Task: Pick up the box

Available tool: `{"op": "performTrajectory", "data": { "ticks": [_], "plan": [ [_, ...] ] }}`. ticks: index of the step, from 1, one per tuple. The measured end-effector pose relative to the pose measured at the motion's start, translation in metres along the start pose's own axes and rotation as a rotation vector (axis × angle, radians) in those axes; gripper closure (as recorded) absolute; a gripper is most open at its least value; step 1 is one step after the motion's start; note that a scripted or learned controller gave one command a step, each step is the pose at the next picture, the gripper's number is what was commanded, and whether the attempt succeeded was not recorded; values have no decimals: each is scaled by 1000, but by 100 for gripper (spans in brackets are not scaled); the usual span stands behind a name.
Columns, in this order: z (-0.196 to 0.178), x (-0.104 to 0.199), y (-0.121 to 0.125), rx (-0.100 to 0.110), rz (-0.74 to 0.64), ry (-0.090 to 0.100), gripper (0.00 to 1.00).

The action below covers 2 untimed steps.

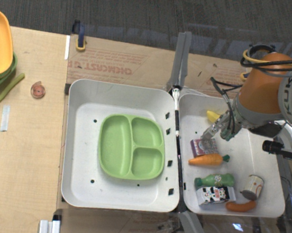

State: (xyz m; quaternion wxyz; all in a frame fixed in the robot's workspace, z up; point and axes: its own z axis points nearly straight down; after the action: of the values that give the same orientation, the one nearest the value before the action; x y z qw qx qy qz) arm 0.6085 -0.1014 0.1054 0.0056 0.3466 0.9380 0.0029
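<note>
Landmark: an orange toy carrot with a green top (207, 159), lying crosswise near the middle of the right-hand shallow white bin (274, 173).

Just up and left of the carrot, touching or nearly touching it: a small purple box (198, 147), lying flat on the bin floor.

Directly above the carrot, tips down at the purple box's right edge: the metal two-finger gripper (211, 142), hanging from the grey arm with its orange band (262, 83), reaching in from up and to the right of the carrot. Impossible to tell from this slant whether spread or closed, or whether anything is gripped. Purple box flat on the bin floor, not lifted.

Further up from the carrot, near the bin's back wall: a small yellow curved piece (212, 115), partly hidden by the wrist.

Just below the carrot: a green toy vegetable (216, 180), lying lengthwise. Below that again, against the bin's front wall: a white box with black-and-white print (215, 195), apart from the gripper.

Down and right of the carrot: a small white cup on its side (254, 184) and, just beneath it, a red-orange sausage-shaped toy (241, 206).

Well left of the carrot, in the left-hand white bin (80, 131): a pale green three-compartment plastic plate (131, 147), lying flat.
</note>
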Motion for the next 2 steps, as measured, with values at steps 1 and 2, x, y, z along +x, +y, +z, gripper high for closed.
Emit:
{"op": "performTrajectory", "data": {
  "ticks": [1, 2],
  "plan": [
    [-98, 3, 42, 12, 298, 6, 100],
    [-83, 36, 24, 14, 175, 10, 100]
  ]
}}
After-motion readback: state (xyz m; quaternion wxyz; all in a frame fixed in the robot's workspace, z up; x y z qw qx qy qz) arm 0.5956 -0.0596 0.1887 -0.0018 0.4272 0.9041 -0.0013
